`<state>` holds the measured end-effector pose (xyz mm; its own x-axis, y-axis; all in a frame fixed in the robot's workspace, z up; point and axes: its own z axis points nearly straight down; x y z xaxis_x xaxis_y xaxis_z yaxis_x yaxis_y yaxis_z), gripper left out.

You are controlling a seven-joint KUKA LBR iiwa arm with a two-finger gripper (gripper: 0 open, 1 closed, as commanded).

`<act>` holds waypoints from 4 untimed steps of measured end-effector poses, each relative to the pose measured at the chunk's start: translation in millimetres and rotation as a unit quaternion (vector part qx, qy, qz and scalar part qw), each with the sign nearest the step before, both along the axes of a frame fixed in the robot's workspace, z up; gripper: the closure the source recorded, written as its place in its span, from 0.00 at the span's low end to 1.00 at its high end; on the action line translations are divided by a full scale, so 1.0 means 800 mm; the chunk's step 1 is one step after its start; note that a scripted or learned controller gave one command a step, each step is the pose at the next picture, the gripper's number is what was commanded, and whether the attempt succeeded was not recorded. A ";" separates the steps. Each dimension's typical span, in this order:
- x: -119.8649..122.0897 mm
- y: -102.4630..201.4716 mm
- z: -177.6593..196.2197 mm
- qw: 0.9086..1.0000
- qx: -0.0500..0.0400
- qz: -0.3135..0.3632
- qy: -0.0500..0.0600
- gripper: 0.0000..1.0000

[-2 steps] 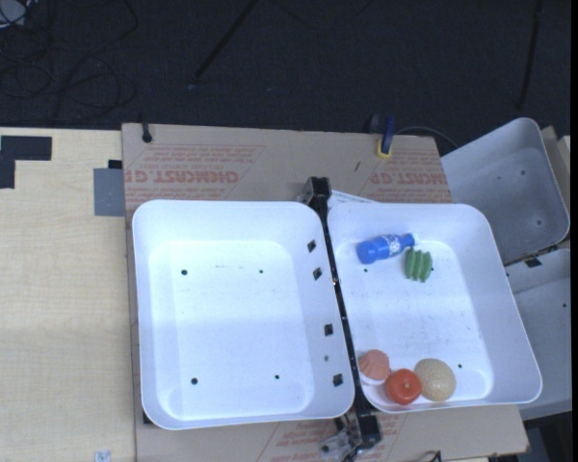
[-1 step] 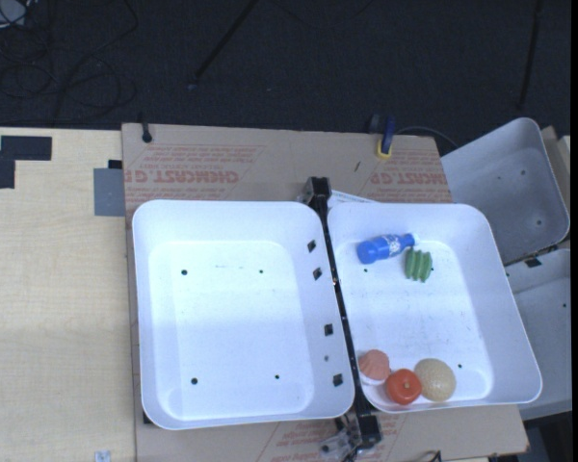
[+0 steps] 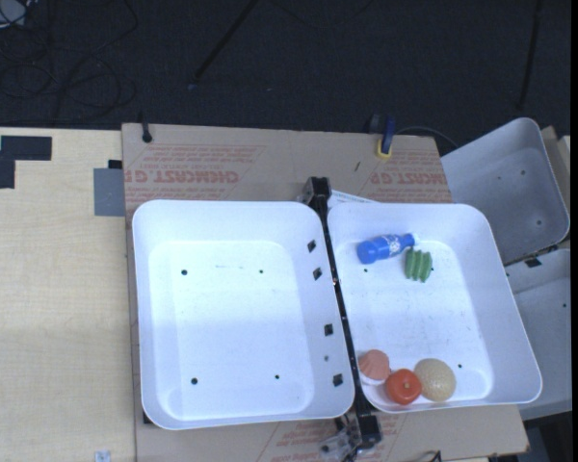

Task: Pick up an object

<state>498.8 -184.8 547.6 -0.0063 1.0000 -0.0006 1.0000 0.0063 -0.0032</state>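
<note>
I see a blue bottle (image 3: 384,247) beside a green object (image 3: 419,265) in the right bin (image 3: 506,287); gripper state I cannot tell.

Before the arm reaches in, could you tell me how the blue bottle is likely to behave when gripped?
The blue bottle lies on its side, so it would probably roll if nudged. Its rounded body may slip between fingers. The green object sits close beside it, so a push could knock them together.
</note>
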 end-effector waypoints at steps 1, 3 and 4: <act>-0.030 0.045 -0.013 1.000 0.001 -0.002 0.000 1.00; -0.028 0.129 -0.013 1.000 0.001 -0.001 0.000 1.00; -0.028 0.171 -0.013 1.000 0.001 -0.001 0.001 1.00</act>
